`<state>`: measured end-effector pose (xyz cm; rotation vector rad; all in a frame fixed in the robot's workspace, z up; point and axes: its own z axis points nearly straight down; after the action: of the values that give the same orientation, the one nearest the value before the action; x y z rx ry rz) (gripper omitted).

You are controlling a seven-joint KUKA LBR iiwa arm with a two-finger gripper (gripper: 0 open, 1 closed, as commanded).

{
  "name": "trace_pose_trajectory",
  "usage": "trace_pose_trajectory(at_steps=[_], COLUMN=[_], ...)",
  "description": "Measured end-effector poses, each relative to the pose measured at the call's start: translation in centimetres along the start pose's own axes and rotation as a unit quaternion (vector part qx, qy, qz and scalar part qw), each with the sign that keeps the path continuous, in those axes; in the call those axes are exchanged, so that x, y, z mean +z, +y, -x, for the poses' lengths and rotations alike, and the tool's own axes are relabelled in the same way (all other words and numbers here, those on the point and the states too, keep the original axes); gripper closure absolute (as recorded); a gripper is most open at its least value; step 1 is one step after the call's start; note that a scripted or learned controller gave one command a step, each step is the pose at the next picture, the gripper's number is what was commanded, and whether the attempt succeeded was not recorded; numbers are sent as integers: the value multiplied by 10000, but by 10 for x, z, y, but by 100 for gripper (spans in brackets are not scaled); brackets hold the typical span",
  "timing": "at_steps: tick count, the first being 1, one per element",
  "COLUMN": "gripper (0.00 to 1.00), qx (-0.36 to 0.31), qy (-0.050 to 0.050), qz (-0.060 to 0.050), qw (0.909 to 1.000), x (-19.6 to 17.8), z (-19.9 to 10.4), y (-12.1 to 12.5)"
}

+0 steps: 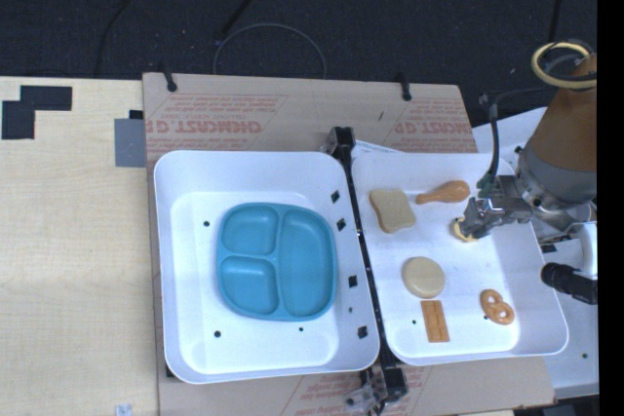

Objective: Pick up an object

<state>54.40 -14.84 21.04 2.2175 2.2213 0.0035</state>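
Observation:
The right bin (546, 331) holds several toy foods: a tan bread slice (392, 209), an orange drumstick (445, 193), a round beige cookie (424, 277), an orange wafer (435, 321), a pretzel (497, 307) and a small yellow piece (462, 231). My gripper (478, 217) is low over the bin's right half, its tips right at the yellow piece. The metal of the gripper hides most of that piece.
A blue divided plate (275, 260) lies in the left bin (185, 209). Cardboard (292, 117) sits under both bins. A black divider clamp (353, 248) runs between the bins. The arm's orange band (575, 127) looms at the right edge.

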Motion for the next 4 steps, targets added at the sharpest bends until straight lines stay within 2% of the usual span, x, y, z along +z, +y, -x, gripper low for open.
trace_pose_trajectory(at_steps=[1,3,4], gripper=[100,100,100], qx=[4,-11,-17], qy=[6,16,14], qz=[-29,-41,-32], qw=[10000,10000,10000], x=[-1,12,-1], z=[1,-103,-156], y=[0,-14,-9])
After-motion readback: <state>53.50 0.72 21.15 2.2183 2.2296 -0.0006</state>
